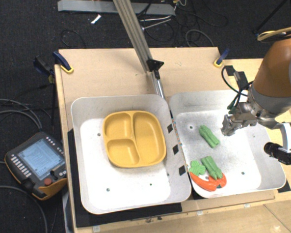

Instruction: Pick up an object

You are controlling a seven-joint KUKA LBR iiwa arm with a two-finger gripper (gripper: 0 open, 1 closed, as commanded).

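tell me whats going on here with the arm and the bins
A grey and orange robot arm reaches in from the right over the right-hand bin, its pincer hanging just right of a loose green toy vegetable. Nothing shows between its fingers. More toy food, green pieces on an orange one, lies at that bin's front left corner. The left bin holds a yellow divided plate.

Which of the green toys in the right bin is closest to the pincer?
The lone green piece, lying just left of the pincer; the other rests on the orange toy.
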